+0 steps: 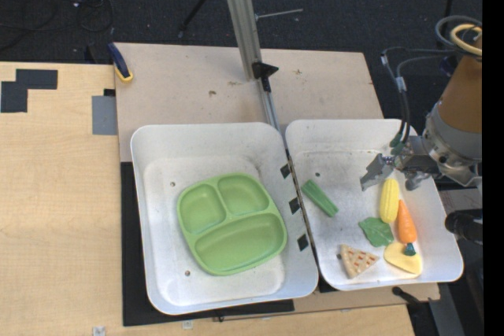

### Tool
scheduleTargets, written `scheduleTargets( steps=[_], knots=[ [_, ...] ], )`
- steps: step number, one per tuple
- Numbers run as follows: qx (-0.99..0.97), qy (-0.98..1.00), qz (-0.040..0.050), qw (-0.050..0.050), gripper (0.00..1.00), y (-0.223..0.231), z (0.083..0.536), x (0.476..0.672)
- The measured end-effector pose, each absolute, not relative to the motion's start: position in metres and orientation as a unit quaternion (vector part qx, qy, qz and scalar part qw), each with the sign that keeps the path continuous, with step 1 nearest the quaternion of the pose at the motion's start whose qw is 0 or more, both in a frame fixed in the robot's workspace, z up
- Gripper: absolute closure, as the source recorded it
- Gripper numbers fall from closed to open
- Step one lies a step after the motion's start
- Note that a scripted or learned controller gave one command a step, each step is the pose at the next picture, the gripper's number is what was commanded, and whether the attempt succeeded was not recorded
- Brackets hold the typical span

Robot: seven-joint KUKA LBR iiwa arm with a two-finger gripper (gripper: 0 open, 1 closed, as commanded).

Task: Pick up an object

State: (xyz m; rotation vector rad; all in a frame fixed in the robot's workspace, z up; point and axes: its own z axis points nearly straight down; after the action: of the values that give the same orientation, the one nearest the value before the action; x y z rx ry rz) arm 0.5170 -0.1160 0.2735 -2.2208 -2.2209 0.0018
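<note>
Dark flooring with loose cables is surrounding a pale wooden bench, on which two shallow white bins are sitting side by side. The right bin [346, 139] is lying under the gripper [391, 169], which is hanging over that bin's far right part with its fingers spread apart and nothing between them.

Relation of interest: the toy corn cob [389, 200] is lying just below the fingers on the near side, closest of all the objects. Its long axis is running roughly away from the gripper toward the bin's near edge, nearly upright in the view. The toy carrot [405, 223] is lying alongside it, touching or nearly so, which is crowding one flank of the cob.

Other contents are sitting further off: a dark green leaf piece [376, 231] nearer the front, a pizza slice [357, 260] and a yellow wedge [402, 259] near the front rim, and a green pod [320, 198] well to the side toward the left bin [157, 145], which is holding a green divided plate [231, 223].

Judgement: the cob is the likeliest target; a short descent toward the near side should be meeting it, with the fingers closing across its width.
</note>
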Motion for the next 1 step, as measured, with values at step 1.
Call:
scheduleTargets(
  steps=[1],
  knots=[
    [-0.707,-0.707,0.0023,0.004,0.00,-0.1083,0.2262,0.5204]
  ],
)
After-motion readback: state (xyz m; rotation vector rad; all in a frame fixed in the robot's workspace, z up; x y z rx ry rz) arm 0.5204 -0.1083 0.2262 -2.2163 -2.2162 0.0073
